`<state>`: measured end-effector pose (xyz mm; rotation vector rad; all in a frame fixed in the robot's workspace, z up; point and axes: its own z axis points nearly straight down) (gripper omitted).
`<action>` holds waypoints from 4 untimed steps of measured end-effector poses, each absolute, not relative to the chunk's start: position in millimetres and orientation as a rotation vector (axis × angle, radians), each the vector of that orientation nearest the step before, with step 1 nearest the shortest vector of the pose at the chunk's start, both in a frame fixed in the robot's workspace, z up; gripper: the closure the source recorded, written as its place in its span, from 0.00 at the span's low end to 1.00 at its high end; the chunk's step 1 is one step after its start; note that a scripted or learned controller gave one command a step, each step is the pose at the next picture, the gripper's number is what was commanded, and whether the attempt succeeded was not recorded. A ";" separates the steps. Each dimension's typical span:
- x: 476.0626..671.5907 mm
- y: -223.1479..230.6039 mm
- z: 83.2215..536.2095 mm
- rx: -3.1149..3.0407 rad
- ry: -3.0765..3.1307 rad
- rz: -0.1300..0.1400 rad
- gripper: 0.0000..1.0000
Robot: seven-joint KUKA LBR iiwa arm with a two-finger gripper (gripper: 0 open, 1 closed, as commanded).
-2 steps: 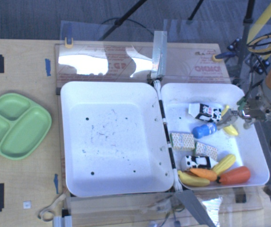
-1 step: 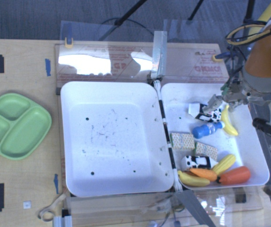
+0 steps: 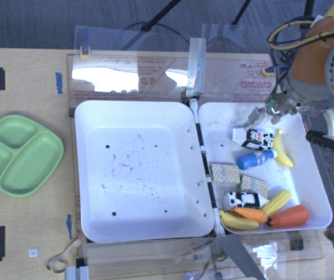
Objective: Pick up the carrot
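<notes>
Your carrot (image 3: 250, 214) lies at the near edge of the right bin (image 3: 322, 200), wedged between 2 bananas (image 3: 239, 221) and touching a red-orange pepper-like toy (image 3: 288, 216). The gripper (image 3: 264, 114) hovers at that bin's far edge, well apart from the carrot; you cannot tell how it is set. Watch for a crowded grab: it could catch a banana or the black-and-white cow toy (image 3: 242, 200) just beside the carrot instead.

— Can any text be read?
— Reddish printing is seen on the clear panels (image 3: 155, 77) behind the bins, left of the gripper (image 3: 259, 116), but no word, brand or number can be made out.
</notes>
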<state>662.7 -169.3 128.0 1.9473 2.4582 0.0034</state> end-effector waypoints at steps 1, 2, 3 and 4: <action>663.4 -147.4 122.8 2.385 2.041 0.002 0.00; 663.6 -147.4 123.1 2.385 2.041 0.002 0.00; 667.6 -123.3 146.0 2.804 1.413 0.003 0.00; 668.5 -121.4 156.4 2.800 1.418 0.002 1.00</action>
